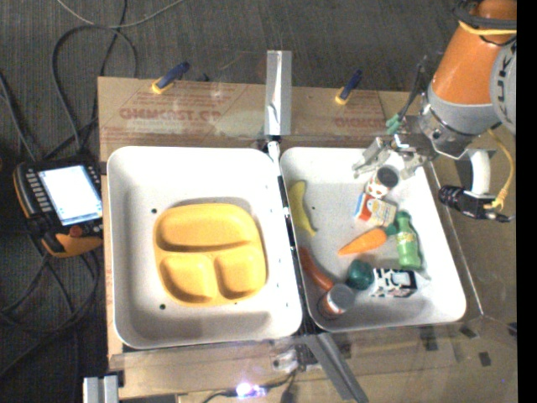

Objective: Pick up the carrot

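1. the carrot lies loose in the right bin, between a small carton and a green bottle, touching or just beside both.
2. the pincer hangs over that bin's far side, above the carrot's heap; whether it is released or clenched cannot be told, and nothing shows in it.
3. the step in hand looks like the approach.
4. the next move calls for coming nearer and down onto the carrot's middle, avoiding its neighbours.
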